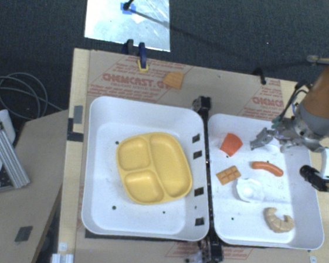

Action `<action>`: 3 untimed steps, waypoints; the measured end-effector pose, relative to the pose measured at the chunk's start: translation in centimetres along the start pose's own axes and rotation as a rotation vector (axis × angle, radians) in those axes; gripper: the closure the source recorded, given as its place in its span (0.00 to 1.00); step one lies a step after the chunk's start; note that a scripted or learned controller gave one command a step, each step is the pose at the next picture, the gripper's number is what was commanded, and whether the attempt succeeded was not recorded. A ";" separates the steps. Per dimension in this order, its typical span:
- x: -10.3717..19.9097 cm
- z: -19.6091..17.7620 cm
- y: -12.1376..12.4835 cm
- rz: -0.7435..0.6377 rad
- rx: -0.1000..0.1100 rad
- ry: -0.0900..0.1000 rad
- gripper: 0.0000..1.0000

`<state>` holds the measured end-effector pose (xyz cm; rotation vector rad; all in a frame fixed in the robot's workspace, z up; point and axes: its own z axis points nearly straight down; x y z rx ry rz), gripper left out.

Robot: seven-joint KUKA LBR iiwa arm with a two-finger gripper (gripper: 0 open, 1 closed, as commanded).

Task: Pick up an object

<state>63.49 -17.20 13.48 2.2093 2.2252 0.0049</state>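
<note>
Tool (268, 138) hovers over far right bin (307, 229), grip state unclear, nothing seen held; orange wedge (231, 144), sausage (267, 167), cracker (228, 175) untouched, so the pick remains.

yellow divided tray (153, 168) in left bin (103, 127), clamps (142, 53)

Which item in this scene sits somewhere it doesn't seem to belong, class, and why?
The small orange-tan piece lies on the cardboard behind the left bin, outside both bins. The other small items, such as the sausage and waffle piece, lie in the right bin.
</note>
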 end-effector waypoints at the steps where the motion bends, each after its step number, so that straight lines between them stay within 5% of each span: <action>1: -2.6 5.3 -5.1 0.009 0.011 0.002 0.00; 2: -3.4 4.8 3.6 0.002 0.006 0.002 0.00; 3: -3.5 5.0 -4.4 0.008 0.010 0.002 0.00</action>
